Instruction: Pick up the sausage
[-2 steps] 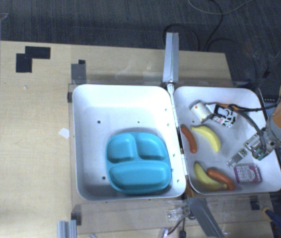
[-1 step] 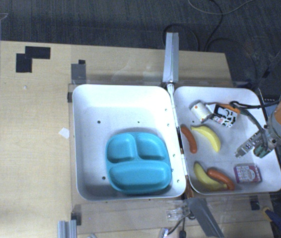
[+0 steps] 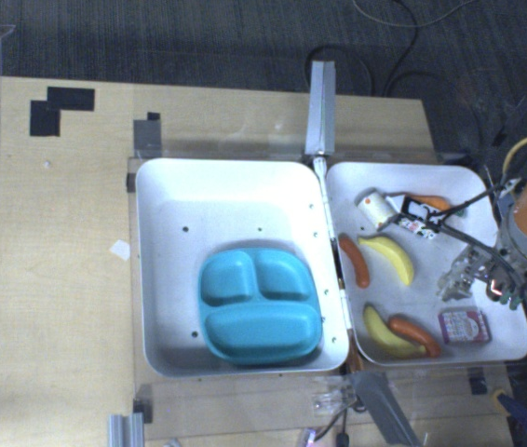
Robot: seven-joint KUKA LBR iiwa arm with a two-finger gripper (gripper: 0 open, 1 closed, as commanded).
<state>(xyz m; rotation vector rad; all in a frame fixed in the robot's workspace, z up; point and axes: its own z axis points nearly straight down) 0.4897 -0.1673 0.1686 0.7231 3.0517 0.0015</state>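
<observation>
Pale wood bench, two white bins side by side. Whether the gripper (image 3: 473, 277) is spread or closed I cannot tell; it hangs over the right bin (image 3: 450, 173), grasping nothing. One sausage (image 3: 354, 258) lies by the divider, well apart; another sausage (image 3: 413, 332) touches a banana (image 3: 385, 332). Better to target the isolated one, straddling its narrow width.

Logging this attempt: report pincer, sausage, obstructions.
Pincer above right bin, holding nothing. Sausage by left wall, untouched. Another sausage against banana. Nothing blocking.
</observation>
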